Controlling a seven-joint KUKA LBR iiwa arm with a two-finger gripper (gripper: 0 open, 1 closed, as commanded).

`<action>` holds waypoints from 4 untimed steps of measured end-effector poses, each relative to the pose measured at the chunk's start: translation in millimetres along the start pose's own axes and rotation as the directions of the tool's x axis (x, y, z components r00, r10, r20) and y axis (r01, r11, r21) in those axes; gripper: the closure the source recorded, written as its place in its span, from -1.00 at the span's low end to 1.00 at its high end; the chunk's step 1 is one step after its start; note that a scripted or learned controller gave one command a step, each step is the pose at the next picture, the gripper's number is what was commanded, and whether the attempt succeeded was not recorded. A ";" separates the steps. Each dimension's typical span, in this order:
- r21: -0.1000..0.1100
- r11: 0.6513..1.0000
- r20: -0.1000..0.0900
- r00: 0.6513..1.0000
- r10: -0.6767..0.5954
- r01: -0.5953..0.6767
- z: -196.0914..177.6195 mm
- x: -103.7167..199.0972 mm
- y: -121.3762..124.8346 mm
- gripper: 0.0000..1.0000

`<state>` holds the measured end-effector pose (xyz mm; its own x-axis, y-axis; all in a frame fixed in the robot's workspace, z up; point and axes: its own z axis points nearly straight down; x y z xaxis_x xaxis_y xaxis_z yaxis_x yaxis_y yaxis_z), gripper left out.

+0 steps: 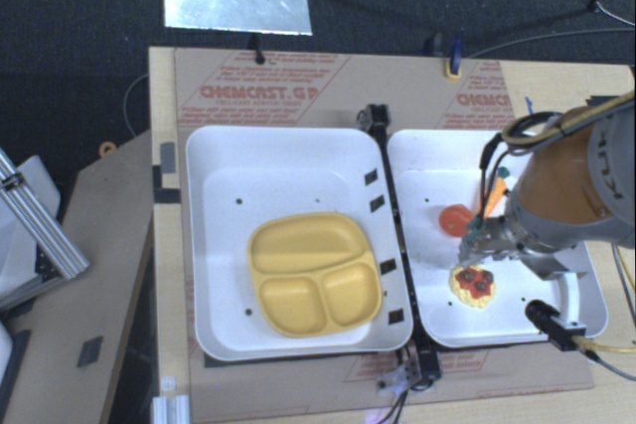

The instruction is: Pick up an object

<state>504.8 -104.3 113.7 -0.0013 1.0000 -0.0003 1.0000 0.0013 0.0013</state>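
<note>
1. Although the arm (571, 179) hangs low over the right bin (422, 154), whether the gripper (484, 243) is spread or clenched cannot be told here, and nothing is seen held in it.
2. Candidate objects, all in the right bin: a small yellow disc with red pieces on top, like a toy pizza (473, 285), lying just below the gripper; a red round piece (455, 219) just to the gripper's left; an orange, carrot-like piece (494, 197) partly hidden against the arm.
3. Left bin (288, 149): holds a yellow three-compartment tray (313, 273), well apart from the gripper.
4. Step in hand, judged: settling over one object before closing. The toy pizza looks flat, so a grasp across its rim from straight above would likely serve best; the red round piece may roll away.
5. Edges: the toy pizza sits near the right bin's lower wall, and the divider between the bins lies to its left.
6. Open room: bare white floor lies between the divider and the objects, and toward the bin's upper wall.
</note>
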 end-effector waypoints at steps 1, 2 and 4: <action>-0.005 1.000 0.001 1.000 -0.003 0.003 -50.2 -3.7 10.9 1.00; -0.007 1.000 0.001 1.000 -0.004 0.004 -113.9 -3.5 17.2 1.00; 0.000 1.000 -0.001 1.000 -0.007 0.007 -144.8 39.5 22.6 1.00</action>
<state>527.2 -64.7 258.6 -0.0085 1.0000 0.0007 1.0000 0.0085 0.0018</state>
